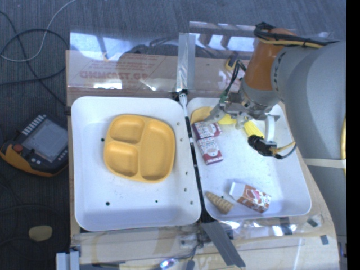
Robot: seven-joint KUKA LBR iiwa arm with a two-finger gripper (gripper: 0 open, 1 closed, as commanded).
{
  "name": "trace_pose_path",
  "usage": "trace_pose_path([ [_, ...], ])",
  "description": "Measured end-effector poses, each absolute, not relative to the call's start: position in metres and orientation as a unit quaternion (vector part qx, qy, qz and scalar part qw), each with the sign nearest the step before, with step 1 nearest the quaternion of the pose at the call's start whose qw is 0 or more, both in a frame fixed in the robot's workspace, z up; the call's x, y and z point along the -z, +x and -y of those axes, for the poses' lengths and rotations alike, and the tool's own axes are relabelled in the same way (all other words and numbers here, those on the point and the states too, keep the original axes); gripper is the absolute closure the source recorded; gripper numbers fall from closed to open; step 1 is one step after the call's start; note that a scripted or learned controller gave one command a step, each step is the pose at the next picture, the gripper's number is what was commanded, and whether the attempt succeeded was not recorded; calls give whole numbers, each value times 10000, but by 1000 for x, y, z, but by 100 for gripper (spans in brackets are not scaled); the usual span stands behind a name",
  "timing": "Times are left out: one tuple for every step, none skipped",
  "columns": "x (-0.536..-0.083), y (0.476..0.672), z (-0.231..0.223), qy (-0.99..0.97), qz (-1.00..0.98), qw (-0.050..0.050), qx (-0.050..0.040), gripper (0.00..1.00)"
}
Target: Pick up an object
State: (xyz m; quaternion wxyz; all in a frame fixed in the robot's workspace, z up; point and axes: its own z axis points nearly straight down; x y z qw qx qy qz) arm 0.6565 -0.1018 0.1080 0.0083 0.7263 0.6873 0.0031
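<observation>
The arm [263, 66] reaches in from the right, and the gripper [235, 110] is low over the far end of the right bin [293, 173], close to its back wall. Whether it is open or closed cannot be made out from this angle; the wrist hardware hides that. Right beneath and beside it lies a yellow object [201, 116], whose rounded end pokes out to the left of the gripper by the wall between the bins. The rest is tucked under the gripper body. Nothing can be seen clamped, and contact cannot be confirmed.

Just in front of that yellow object sits a red-and-white carton [206, 130], and a second carton [211, 150] touches its near edge; both hug the bin's left side. Down at the near end an ice-cream cone [219, 202] lies on its side, and near it is a third carton [251, 197], tilted, well apart from the gripper.

In the left bin [90, 173] a yellow divided plate [139, 148] lies flat in the middle. Off the bench to the left, a handheld control pendant [36, 148] rests on the floor.
</observation>
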Motion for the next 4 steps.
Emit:
trace_pose_path([
  [-96,669,186,6774,-7354,-153,-4,0],
  [-96,662,198,6746,-7380,-111,-128,0],
  [-100,643,200,6654,-7463,52,-179,0],
  [-100,630,201,6546,-7557,76,-178,0],
])
